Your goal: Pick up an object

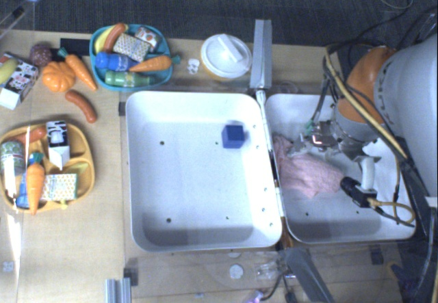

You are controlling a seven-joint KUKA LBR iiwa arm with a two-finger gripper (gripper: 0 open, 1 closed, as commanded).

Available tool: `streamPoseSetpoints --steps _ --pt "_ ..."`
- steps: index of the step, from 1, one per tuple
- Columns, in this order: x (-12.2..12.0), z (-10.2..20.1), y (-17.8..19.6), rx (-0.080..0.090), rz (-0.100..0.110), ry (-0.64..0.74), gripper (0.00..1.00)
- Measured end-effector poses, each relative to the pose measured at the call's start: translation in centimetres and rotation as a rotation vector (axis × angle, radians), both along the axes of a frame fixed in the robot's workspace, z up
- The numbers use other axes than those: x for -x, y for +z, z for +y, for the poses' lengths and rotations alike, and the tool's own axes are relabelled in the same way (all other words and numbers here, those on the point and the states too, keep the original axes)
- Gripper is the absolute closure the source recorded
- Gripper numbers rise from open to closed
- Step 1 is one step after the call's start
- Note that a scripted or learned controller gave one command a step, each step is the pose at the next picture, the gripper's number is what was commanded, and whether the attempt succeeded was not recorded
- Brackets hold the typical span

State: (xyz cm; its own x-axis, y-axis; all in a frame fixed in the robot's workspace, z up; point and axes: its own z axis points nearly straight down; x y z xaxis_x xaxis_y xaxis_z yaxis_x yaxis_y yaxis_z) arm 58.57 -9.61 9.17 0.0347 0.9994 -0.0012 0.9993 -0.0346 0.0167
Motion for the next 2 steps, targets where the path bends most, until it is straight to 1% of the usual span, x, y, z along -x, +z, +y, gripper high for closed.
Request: streamPoseSetpoints --steps 1,2 --pt "2.2 -7.0 0.0 0.006 -0.001 0.191 0.0" --pt "3.6 -3.0 0.1 0.008 -0.003 0.311 0.0"
